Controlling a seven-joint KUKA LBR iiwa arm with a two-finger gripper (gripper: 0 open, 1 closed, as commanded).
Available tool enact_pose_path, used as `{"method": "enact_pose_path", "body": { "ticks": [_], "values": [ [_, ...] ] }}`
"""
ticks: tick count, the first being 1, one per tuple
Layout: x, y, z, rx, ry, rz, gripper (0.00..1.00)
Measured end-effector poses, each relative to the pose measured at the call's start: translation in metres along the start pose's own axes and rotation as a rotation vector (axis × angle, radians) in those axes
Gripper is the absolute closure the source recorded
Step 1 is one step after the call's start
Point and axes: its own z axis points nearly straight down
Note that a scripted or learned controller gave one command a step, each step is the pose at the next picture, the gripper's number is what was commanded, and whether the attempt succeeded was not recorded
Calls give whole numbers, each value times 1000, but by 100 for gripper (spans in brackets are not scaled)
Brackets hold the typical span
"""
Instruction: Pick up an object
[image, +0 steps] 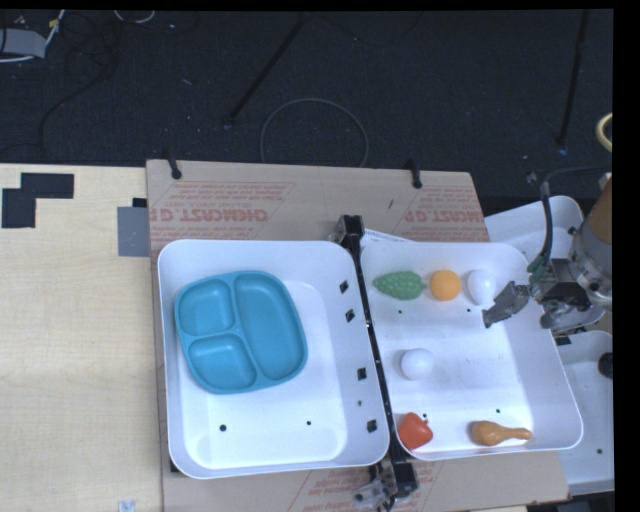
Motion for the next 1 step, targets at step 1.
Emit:
{"method": "enact_pose_path", "body": {
  "ticks": [1],
  "values": [
    [0, 2, -6, -13, -3, -2, 0]
  ]
}}
